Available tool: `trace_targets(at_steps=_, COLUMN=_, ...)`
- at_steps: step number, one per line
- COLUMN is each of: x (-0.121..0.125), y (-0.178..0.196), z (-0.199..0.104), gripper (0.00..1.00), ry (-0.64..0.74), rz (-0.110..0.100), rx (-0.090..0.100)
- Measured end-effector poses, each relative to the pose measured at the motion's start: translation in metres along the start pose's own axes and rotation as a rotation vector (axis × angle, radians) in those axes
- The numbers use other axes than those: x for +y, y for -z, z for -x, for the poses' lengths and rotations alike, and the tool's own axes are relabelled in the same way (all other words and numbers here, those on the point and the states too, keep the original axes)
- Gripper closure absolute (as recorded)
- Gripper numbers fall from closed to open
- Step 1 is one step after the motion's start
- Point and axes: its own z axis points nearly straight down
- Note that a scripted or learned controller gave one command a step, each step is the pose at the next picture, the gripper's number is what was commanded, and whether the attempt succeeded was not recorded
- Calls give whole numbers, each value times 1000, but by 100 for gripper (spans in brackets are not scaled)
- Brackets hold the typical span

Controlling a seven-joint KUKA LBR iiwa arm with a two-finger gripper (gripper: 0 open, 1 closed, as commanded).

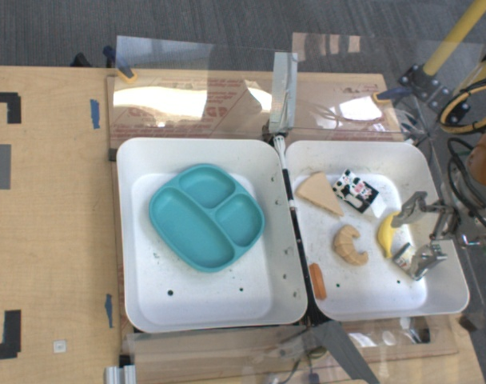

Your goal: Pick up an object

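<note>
Banana (385, 236) lay between the spread, empty fingers of the gripper (411, 234); a centred closure across its curve was judged best

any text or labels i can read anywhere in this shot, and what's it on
None can be read.
Red print on the clear plastic sheet behind the bins: too faint and blurred to read.
Black-and-white pattern on the small packet in the right bin: too small to tell if it holds words.
Teal divided plate in the left bin: no markings seen.
</note>
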Motion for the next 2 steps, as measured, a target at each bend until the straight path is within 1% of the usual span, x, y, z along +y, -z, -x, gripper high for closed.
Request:
trace_targets(at_steps=1, x=61, y=-105, z=0, gripper=0, ry=-18, rz=-1, rx=-11)
trace_targets(at_steps=2, x=62, y=-93, z=5, gripper=100, ry=-17, rz=-4, rx=-26)
